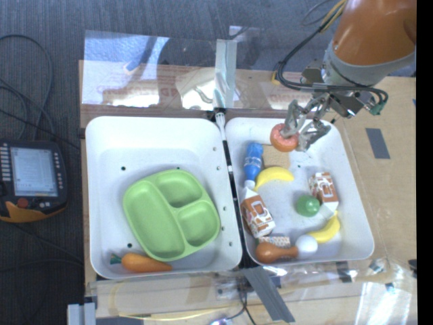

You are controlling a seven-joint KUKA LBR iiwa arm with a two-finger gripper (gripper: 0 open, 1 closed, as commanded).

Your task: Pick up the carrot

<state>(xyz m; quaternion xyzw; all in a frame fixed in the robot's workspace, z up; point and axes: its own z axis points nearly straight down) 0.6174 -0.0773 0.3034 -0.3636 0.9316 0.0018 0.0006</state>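
Up over right bin's (pixel 352 181) far corner, jaws (pixel 300 128) pinching an orange doughnut (pixel 283 138). Carrot (pixel 143 263) lying in left bin (pixel 101 181), just beside green divided plate (pixel 171 213).

Bins: two, the left bin (pixel 101 181) and the right bin (pixel 355 202), both below the pincer (pixel 302 128)
Divided plates: one (pixel 172 213)
Carrots: one (pixel 143 263), far lower left of pincer
Bottles: one (pixel 252 159)
Cartons: two (pixel 257 213) (pixel 324 187)
Bananas: two (pixel 274 176) (pixel 327 229)
Green balls: one (pixel 308 205)
Doughnuts: one (pixel 283 137), at the pincer

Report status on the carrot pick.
Gripper over right bin, at the orange-pink ring. Carrot in left bin's front corner, beside green tray. Untouched.
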